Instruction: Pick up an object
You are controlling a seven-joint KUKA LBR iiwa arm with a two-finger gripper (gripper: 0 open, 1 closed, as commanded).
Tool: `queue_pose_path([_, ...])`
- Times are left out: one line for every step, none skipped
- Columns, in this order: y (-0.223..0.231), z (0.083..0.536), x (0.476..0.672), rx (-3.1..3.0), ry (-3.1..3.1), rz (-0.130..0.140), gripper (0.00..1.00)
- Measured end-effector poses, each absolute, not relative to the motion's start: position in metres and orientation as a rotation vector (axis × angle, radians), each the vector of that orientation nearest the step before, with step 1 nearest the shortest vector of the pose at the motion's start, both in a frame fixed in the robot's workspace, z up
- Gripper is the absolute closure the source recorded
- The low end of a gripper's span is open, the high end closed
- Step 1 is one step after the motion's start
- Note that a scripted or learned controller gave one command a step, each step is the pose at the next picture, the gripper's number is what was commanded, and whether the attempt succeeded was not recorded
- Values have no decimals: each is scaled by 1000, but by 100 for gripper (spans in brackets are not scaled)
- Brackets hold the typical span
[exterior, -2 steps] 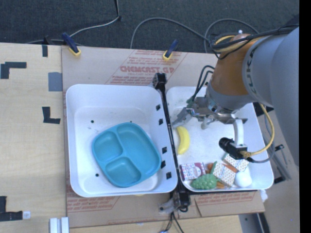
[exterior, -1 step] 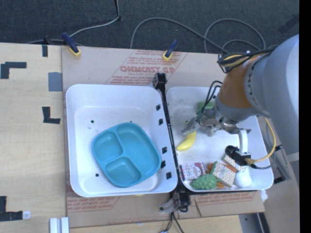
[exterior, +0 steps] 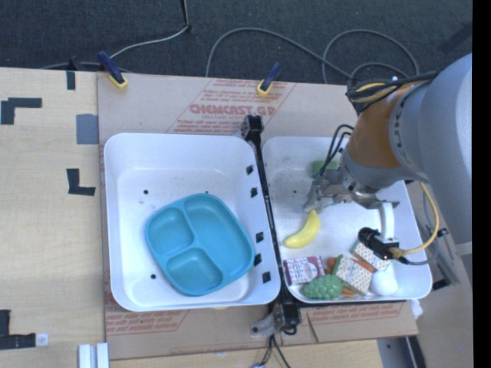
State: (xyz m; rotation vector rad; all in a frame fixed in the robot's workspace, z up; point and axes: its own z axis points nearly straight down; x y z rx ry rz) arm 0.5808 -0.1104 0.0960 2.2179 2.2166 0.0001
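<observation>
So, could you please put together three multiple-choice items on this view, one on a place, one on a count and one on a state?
1. Where does the blue tray lie?
A. In the left bin
B. In the right bin
C. On the carpet

2. How many compartments does the blue tray have?
A. One
B. Three
C. Six

3. How does the banana stand to the end effector?
A. Lifted clear of the bin
B. Lying on the bin floor just below it
C. Resting in the blue tray

Key: 1 A, the blue tray sits on the floor of the left bin. 2 B, three hollows show in it. 3 B, the banana lies flat in the right bin, under the end effector.
</observation>
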Motion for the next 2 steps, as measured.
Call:
queue_pose_path([-47,245,552,2220,2222,1,100])
queue_pose_path([-47,244,551,2220,2223,-2,0])
